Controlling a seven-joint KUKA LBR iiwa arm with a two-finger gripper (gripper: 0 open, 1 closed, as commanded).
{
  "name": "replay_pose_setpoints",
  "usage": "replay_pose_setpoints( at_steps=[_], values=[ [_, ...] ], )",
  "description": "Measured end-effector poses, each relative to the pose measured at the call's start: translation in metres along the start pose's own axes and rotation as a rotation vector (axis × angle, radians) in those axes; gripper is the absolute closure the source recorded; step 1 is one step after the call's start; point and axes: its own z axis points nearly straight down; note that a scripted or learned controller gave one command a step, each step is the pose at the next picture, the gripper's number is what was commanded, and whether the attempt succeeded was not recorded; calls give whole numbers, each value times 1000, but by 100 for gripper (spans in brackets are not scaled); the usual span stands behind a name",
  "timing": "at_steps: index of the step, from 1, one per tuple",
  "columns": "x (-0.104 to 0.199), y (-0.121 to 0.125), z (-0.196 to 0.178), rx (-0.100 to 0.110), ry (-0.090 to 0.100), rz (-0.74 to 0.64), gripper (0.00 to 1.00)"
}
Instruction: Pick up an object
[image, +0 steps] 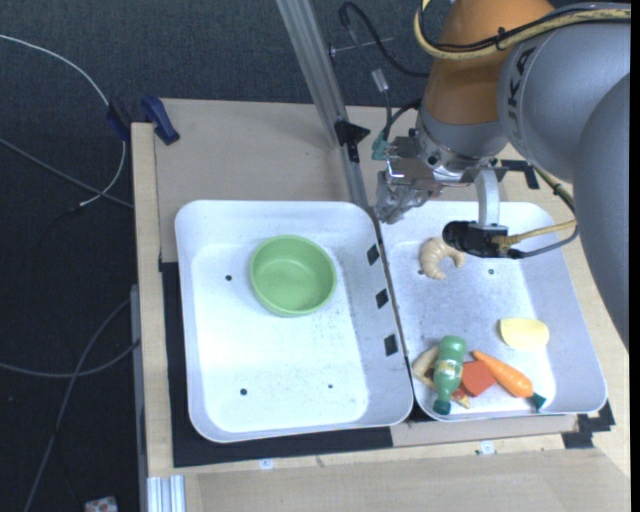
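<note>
The gripper (398, 205) hangs at the far left corner of the right bin (560, 300), above the divider; whether it is wide or narrow I cannot tell. Nothing shows in its grasp. The nearest candidate, a tan croissant (436, 256), lies just beside it; carrot (503, 372) and green bottle (448, 362) cluster at the near edge. The left bin (210, 380) holds a green bowl (291, 274)
</note>
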Motion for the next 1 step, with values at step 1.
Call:
replay_pose_setpoints(
  at_steps=[1],
  values=[
    [53,-1,11,1,-1,0,100]
  ],
)
